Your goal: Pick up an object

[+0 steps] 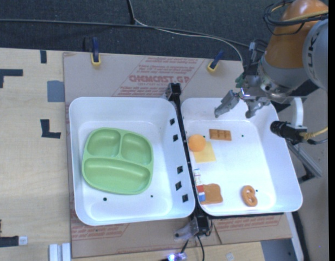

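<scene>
Your hand (238, 106) hovers open over the right bin's (276, 162) far edge, gripping nothing.

You have the objects below it: a brown waffle bar (220, 135), an orange ball (196, 143) touching a yellow slice (205, 154), toast (211, 193) and a pretzel (248, 196). The left bin (83, 110) holds a green plate (118, 161).

Two bins sit side by side on the bench (26, 145). The left bin (80, 113) holds a tray (117, 161). In the right bin (276, 167), a ball (196, 143) touches a slice (206, 153) near the dividing wall, a bar (220, 135) lies behind them, toast (211, 193) and a pretzel (249, 196) lie along the front. The pincer (239, 108) hangs over that bin's back edge.
</scene>
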`<state>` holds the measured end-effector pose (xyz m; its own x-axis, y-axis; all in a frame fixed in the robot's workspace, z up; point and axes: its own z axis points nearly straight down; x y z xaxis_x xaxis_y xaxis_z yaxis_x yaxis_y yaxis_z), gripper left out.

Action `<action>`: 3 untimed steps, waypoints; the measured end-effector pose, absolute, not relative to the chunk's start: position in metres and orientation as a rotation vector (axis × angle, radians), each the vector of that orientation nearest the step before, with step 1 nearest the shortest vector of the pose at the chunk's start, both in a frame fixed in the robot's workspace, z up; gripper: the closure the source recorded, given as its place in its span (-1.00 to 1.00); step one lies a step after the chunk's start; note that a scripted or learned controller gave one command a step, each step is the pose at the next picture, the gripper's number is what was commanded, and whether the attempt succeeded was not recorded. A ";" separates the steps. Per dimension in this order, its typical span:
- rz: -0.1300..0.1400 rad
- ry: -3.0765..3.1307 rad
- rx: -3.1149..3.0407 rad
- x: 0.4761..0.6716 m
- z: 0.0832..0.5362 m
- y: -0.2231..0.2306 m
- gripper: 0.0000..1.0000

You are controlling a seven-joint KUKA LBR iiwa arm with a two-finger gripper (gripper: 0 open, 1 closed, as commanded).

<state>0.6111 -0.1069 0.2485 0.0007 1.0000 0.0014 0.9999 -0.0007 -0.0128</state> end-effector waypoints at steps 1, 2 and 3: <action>0.002 -2.223 -2.219 0.613 0.255 -0.107 -1.00; 0.008 -2.220 -2.216 0.615 0.194 -0.099 -1.00; 0.004 -2.221 -2.218 0.607 0.136 -0.097 -1.00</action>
<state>0.6067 -0.0970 0.1365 -0.0014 1.0000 0.0001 1.0000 0.0014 -0.0033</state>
